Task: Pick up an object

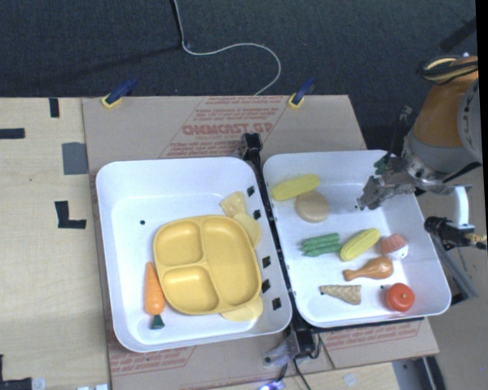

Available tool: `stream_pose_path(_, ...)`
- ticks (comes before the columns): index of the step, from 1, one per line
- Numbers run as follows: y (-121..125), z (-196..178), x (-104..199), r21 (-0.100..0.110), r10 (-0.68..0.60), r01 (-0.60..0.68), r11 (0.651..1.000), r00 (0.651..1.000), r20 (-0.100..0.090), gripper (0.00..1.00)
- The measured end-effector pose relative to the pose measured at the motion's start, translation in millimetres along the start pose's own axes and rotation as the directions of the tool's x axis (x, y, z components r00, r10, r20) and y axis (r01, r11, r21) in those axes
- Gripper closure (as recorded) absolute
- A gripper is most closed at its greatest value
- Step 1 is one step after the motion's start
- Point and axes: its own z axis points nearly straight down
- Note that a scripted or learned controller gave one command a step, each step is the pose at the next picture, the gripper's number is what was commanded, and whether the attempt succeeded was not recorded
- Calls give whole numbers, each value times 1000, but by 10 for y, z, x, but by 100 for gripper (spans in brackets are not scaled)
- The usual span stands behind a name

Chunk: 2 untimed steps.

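My gripper [371, 195] hangs over the upper right part of the right bin [340, 165], with bare bin floor under it. Toy foods lie in that bin. A yellow corn piece [295, 187] and a tan bun [311, 207] sit to the gripper's left. Below it are a corn cob [360, 243], green beans [321, 244] and a pink and white piece [392, 245]. Further toward the front lie a chicken drumstick [369, 269], a tan wedge [341, 293] and a red tomato [400, 297]. I see nothing held in the gripper.
The left bin [116, 237] holds a yellow divided plate [207, 263], an orange carrot [154, 291] beside it and pale yellow pieces [236, 205] tucked around the plate. A black divider [266, 230] runs between the bins. The arm's grey and orange body [444, 122] stands at the right.
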Motion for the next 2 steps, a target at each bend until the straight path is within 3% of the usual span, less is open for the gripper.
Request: stream_pose_path(2,117,-848,-6,0,0,0,1000,1000,0,100)
